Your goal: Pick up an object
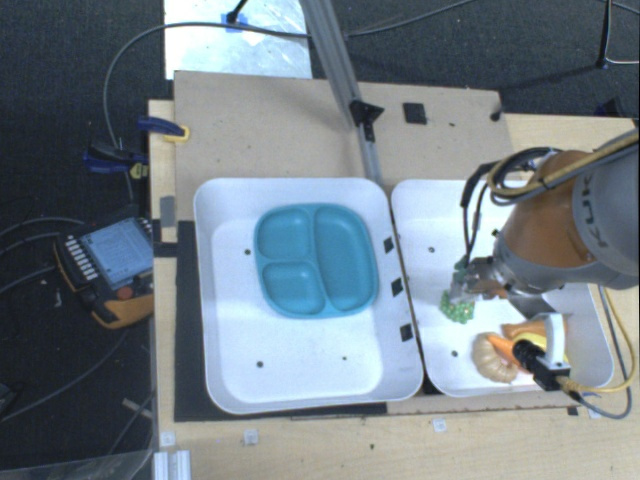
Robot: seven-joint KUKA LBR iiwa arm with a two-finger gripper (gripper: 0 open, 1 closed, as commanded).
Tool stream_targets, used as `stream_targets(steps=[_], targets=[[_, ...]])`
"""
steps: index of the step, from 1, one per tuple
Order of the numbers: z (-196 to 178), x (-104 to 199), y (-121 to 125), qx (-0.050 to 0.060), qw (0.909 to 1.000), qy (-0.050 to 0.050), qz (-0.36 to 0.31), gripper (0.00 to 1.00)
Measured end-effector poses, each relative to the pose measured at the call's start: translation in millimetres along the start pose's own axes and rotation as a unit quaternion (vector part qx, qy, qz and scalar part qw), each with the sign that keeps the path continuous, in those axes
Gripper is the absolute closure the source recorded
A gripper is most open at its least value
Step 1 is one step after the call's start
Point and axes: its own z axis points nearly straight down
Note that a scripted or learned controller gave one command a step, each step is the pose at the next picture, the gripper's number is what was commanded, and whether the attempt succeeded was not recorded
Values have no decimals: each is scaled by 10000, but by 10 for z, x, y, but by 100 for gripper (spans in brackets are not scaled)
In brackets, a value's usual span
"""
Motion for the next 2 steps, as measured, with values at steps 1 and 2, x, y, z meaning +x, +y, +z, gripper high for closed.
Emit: stream_targets(steps=[1, 2], targets=[[-457, 28, -21, 169, 9998, 64, -32, 100], [-1014, 108, 77, 155, 9999, 63, -39, 100]])
